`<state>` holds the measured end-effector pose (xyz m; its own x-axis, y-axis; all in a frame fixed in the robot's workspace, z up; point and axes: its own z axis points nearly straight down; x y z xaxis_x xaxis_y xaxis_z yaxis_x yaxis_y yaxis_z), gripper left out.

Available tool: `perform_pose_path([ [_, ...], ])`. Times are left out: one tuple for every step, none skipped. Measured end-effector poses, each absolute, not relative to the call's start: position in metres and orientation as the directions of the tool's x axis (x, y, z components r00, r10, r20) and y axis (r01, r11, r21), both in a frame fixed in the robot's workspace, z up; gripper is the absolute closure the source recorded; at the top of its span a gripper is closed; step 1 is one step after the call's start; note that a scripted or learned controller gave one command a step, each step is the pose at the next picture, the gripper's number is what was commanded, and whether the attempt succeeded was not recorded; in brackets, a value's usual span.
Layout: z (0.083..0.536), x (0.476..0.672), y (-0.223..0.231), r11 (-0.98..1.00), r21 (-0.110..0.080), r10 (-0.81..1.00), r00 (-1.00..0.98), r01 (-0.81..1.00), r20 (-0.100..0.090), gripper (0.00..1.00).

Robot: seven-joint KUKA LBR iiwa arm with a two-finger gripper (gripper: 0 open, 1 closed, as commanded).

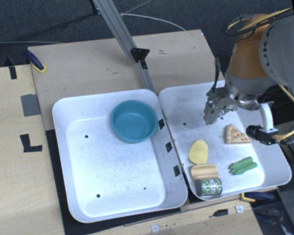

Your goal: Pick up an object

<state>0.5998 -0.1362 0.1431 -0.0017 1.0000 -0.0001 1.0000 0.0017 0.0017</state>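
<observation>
Hand above right bin

The tan counter carries two shallow white bins side by side: the left bin and the right bin, edges touching. Black tape marks dot the counter's left part.

One fixed overhead camera, slanted down on both bins, arm from right.

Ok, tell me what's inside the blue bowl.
The blue bowl sits in the left bin, and its blue inside looks bare, with nothing resting in it. The bin floor beneath the bowl is covered.
</observation>
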Motion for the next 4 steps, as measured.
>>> perform_pose_path([
  [0.206,0.604,-0.133,0.002,0.005,1.0,-0.002,1.0,-0.001,1.0],
  [0.218,0.604,-0.132,0.001,0.0,1.0,-0.001,1.0,0.0,1.0],
  [0.229,0.588,-0.078,0.006,-0.001,1.0,-0.006,1.0,0.002,1.0],
  [0.218,0.574,-0.025,0.005,-0.004,1.0,-0.005,1.0,0.001,1.0],
])
